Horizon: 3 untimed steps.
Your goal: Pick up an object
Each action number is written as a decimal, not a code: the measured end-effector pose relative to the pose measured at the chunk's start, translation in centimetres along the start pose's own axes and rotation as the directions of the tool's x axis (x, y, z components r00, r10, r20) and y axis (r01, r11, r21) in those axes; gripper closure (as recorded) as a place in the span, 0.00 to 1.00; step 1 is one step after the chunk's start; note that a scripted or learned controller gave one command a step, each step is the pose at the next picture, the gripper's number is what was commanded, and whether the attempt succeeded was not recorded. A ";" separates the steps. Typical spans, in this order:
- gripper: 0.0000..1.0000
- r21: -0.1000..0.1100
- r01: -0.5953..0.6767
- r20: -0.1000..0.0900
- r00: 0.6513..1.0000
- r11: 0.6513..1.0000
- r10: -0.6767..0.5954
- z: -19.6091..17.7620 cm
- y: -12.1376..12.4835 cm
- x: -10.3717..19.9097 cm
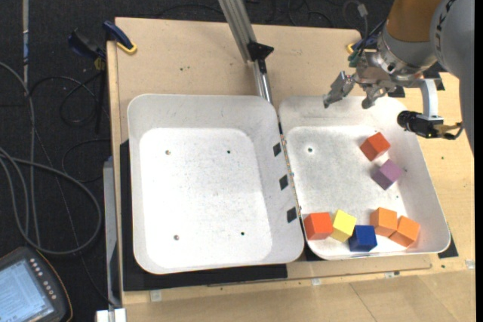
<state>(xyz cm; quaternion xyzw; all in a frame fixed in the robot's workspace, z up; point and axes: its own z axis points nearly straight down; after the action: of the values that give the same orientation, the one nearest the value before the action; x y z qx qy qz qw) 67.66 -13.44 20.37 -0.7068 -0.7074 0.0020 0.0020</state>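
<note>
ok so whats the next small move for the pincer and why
Probably move toward the camera and down over the red block, the nearest one. The pincer hangs with nothing between its fingers above the right bin's far rim, and all the blocks lie nearer the camera. The red block stands apart from the purple block, leaving room around it.

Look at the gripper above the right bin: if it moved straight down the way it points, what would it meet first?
Probably the bare floor of the right bin; the gripper hangs over its far end, short of the orange block, though depth is unclear.
</note>
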 end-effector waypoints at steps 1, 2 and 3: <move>0.00 -0.001 -0.001 0.000 1.000 1.000 0.001 5.4 -1.0 0.4; 0.00 -0.001 0.000 0.000 1.000 1.000 0.000 10.8 -1.1 0.5; 1.00 -0.008 -0.002 0.001 1.000 1.000 0.002 9.3 -0.9 0.5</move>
<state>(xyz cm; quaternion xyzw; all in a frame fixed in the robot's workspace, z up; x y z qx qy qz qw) 66.72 -12.95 11.04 -0.7073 -0.7069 -0.0006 -0.0013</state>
